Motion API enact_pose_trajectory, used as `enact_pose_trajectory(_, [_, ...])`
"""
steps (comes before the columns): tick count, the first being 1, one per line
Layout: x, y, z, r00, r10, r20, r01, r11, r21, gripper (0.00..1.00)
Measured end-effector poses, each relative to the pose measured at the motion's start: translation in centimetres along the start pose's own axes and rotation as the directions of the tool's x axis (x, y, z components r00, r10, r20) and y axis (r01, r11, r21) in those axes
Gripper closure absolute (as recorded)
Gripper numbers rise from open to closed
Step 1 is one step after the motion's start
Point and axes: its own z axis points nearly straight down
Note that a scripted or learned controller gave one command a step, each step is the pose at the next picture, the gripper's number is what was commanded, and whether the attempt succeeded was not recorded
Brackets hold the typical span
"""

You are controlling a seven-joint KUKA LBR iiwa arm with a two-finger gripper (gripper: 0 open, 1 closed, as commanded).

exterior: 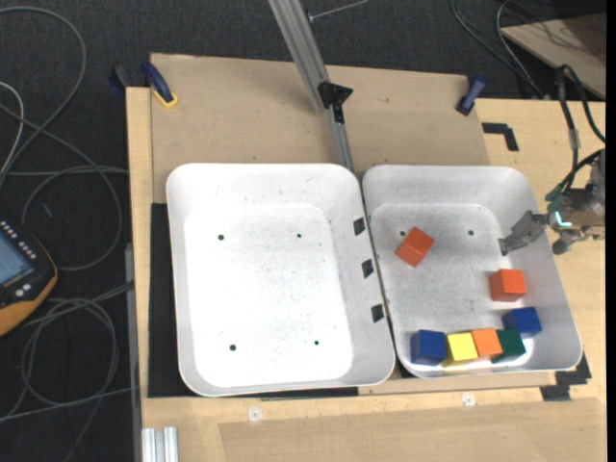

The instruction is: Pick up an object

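Camera view caught little of the arm: most of it was cut off at the right edge, and we saw just the gripper [525,231] with cables behind it. It reached over the right rim of the right bin [452,183], its grey fingers slanting down and leftward, tips just inside the rim. We could not tell how far apart the fingers were; nothing showed between them.

Taking the right bin as our landmark, an orange cube [415,245] lay tilted near its middle, well apart from everything else. A second orange cube [508,284] sat near the right wall, below the gripper and not touching it. Along the near wall ran a row of blocks, touching: blue [429,346], yellow [462,346], orange [487,343], green [510,345], with another blue [523,320] just behind the green. The green one was partly hidden by its neighbours.

Open floor spread across the bin's far half and around the middle cube. The left bin [265,186] sat against the right bin's left rim, joined by dark clips [367,268]. A metal pole [303,41] crossed above the seam between them.
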Motion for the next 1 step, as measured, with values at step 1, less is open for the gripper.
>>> enact_pose_trajectory(1, [0.02, 0.05, -0.18, 1.0, -0.001, 0.001, 0.001, 1.0, -0.003, 0.0])
